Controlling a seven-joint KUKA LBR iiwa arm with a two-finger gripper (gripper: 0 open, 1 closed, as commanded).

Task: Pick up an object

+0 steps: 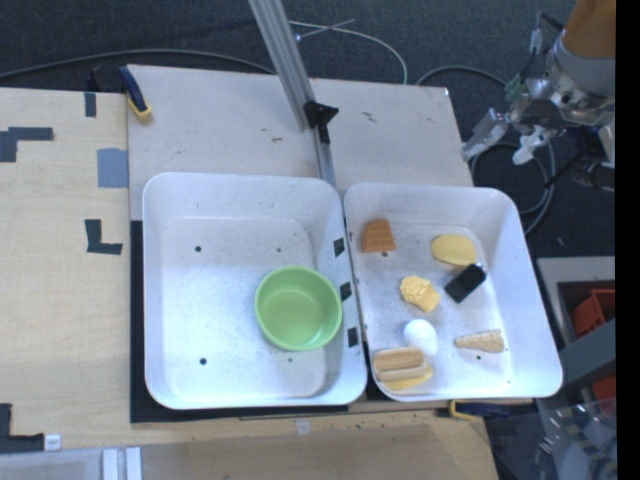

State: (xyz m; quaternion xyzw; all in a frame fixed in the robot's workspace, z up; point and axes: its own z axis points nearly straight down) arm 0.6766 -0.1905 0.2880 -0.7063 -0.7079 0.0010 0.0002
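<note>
1. Gripper [503, 133]: raised beyond the right bin's [520, 230] far right corner, grasping nothing; whether released or clenched cannot be told.
2. Right bin: toast slice [377, 236], yellow piece [454, 249], black block [465, 282], corn-like piece [419, 292], white egg [420, 336], hot dog [402, 366], wedge [481, 342].
3. Left bin [165, 268]: green bowl [297, 308].

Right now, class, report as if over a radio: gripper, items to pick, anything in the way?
Gripper above bench, outside right bin. Food items there untouched. Green bowl in left bin. Nothing blocking.
</note>
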